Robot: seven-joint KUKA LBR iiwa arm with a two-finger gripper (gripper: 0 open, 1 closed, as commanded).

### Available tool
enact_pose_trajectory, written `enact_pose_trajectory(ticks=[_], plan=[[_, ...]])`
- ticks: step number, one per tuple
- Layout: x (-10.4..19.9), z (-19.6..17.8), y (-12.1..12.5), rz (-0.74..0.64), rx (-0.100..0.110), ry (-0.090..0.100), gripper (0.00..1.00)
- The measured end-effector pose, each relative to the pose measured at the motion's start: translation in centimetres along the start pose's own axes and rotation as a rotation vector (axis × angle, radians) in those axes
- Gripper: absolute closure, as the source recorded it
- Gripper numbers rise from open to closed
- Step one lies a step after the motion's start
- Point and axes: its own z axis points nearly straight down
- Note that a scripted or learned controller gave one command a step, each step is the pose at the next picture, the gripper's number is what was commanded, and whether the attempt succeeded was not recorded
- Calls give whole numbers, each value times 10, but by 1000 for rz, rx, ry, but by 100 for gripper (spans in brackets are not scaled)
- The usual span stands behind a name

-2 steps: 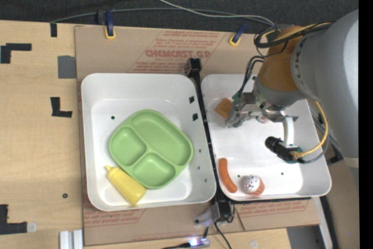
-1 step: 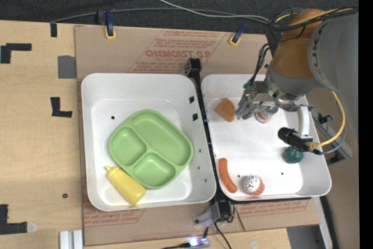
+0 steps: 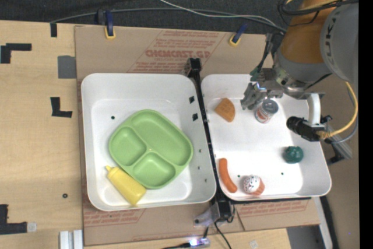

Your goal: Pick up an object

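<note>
Camera view, left bin (image 3: 93, 125): green divided plate (image 3: 150, 148), yellow bottle (image 3: 125, 185) at its 7 o'clock. Right bin (image 3: 315, 183): orange wedge (image 3: 225, 109), sausage (image 3: 227, 175), speckled ball (image 3: 251, 184), small can (image 3: 266, 111), green ball (image 3: 293, 154). Gripper (image 3: 254, 96) hangs at the can's 10 o'clock; grip state cannot be told

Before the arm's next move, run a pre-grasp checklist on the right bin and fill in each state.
1. Claw over the right bin: ok.
2. Target close by: small can directly beside the claw: ok.
3. Can gripped: cannot tell.
4. Neighbours apart from the can: orange wedge to its left, green ball toward the near right: ok.
5. Sausage and speckled ball lie at the near wall, out of the way: ok.
</note>
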Motion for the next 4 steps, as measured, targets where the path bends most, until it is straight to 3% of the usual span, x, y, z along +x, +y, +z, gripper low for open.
enact_pose_trajectory(ticks=[1,2,4], plan=[[0,-8,0,2,5,1,100],[56,0,-18,-3,8,2,100],[163,-18,-62,-5,8,2,100]])
